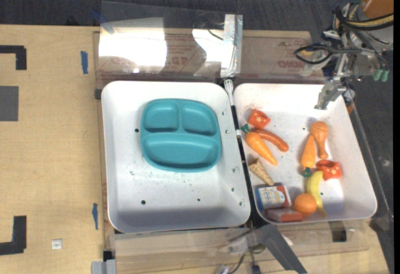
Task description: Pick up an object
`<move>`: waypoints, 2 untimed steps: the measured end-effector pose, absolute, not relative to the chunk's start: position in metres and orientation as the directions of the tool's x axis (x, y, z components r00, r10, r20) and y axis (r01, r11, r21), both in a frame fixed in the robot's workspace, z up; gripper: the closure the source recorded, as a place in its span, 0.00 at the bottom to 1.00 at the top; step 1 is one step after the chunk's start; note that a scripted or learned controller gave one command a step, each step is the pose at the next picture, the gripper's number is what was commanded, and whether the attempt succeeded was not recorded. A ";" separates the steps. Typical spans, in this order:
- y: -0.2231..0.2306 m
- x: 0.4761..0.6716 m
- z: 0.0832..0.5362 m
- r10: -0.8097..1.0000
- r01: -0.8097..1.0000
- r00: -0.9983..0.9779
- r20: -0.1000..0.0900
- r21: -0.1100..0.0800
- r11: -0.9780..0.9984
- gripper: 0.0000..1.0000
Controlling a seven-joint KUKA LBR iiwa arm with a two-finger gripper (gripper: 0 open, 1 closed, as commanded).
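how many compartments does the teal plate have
3: the teal plastic divided plate in the left white bin has two small compartments at its far side, left and right, and one wide compartment nearer the camera.

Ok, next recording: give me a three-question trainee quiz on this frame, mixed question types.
1. True or false: the teal divided plate lies in the left bin.
2. Multiple choice: the gripper is above which part of the right bin? A) near left corner B) far right corner C) centre
3. Short answer: which round fruit sits beside the banana at the near edge of the right bin?

Key:
1. True.
2. B.
3. The orange, just right of the small can.
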State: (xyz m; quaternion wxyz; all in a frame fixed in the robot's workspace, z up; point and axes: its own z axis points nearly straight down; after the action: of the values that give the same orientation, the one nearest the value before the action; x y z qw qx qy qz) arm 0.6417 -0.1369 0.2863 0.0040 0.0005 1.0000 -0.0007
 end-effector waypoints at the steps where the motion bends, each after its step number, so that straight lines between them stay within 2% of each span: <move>1: -0.135 0.609 0.157 -0.072 -0.072 -0.997 0.002 0.002 0.997 0.00; 2: -0.191 0.593 0.089 -0.012 -0.012 -1.000 -0.011 -0.002 1.000 0.00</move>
State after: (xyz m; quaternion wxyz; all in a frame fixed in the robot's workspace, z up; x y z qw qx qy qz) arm 0.5928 -0.1911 0.0892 0.0056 -0.0061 1.0000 -0.0008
